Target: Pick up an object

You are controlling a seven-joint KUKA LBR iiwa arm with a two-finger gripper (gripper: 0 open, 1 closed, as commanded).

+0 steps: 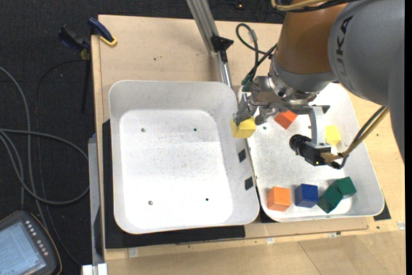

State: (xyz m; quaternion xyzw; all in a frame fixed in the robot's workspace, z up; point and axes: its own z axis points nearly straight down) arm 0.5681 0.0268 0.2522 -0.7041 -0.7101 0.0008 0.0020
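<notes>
The hand (248, 114) sits over the seam between the two bins, at the right bin's (360, 132) left rim. A yellow block (244, 129) is right at the fingertips, over that rim and apparently between the fingers, so the hand reads as clenched on it; the finger outlines are dark and partly merged with the wrist hardware, so the contact faces are hard to make out.

The arm's (360, 42) grey body and orange band cover the right bin's upper part and far corner; whatever lies under there is hidden.

Visible in the right bin: an orange-red block (285, 118) just right of the hand, partly tucked under the wrist; a small yellow block (332, 134) toward the bin's right side, beside a black fitting (308, 149). Along the bin's near edge: an orange block (279, 198), a blue block (308, 194), and two green blocks (336, 193) touching each other, their shared boundary unclear.

The left bin (125, 100) lies beside the right bin, on the bench (161, 51).
</notes>
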